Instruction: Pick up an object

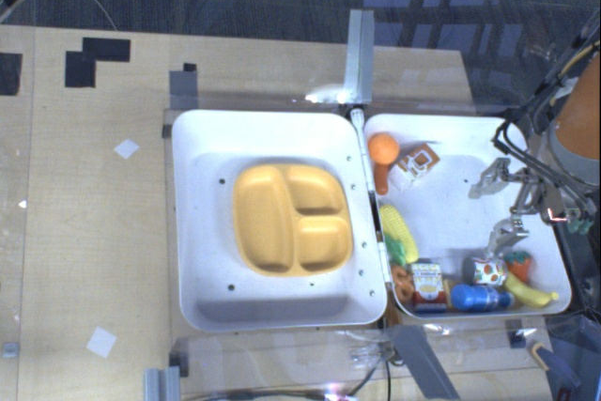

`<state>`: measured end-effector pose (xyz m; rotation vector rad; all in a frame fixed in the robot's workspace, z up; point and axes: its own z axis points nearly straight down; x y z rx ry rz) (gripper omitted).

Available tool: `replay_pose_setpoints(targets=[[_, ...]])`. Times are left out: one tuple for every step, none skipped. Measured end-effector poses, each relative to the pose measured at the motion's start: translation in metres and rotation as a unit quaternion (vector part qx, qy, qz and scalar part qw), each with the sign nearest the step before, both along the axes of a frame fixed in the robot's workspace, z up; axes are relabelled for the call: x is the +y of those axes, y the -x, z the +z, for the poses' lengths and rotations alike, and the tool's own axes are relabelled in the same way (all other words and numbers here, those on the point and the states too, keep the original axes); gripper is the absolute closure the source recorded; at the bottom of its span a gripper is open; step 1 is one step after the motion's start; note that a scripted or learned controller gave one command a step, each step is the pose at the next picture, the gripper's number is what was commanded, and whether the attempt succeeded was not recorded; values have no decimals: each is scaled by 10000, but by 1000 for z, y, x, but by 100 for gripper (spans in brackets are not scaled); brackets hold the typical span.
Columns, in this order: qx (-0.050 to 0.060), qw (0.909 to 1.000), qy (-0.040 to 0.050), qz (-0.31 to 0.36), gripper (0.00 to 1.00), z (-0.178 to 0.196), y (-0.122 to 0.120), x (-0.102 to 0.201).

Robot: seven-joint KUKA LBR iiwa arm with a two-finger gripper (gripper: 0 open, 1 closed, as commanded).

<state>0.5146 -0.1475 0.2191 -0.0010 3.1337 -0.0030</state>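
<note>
**benchrat:** So, starting at the bottom edge of the frame: the right bin [470,146] has its clutter packed along the lower wall. Blue bottle [479,298], banana [533,295], a little printed carton [427,281], and a small can [488,271] sitting just above the bottle. Which one would you go for?

**gripfan22:** Honestly the small can. The hand [502,207] hangs over the right middle of that bin with its two fingers spread apart and nothing between them, so it's released and empty. The can is the nearest thing below it in the picture.

**benchrat:** It's crowded though. There's an orange-red thing [519,264] touching the can's right side, and the banana's right under that.

**gripfan22:** Yeah, that's the catch. I'd line the fingers up so they straddle the can along its free sides, come down straight, and only squeeze once it's low. Otherwise it'll nudge the neighbours.

**benchrat:** Easier targets further up? The corn [398,235] is against the left wall, then the carrot [381,155] and a brown-and-white packet [416,162] toward the upper left of that bin.

**gripfan22:** The packet has open floor round it, so cleaner, but a longer reach. The left bin [202,202] just has the yellow divided tray [289,218], too flat to bother with.
</note>
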Motion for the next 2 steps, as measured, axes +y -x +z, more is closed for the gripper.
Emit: replay_pose_setpoints(targets=[[-11,9952,-11,-976,0,-123,-35,-7],[0,9590,-26,-2833,0,-103,-8,4]])
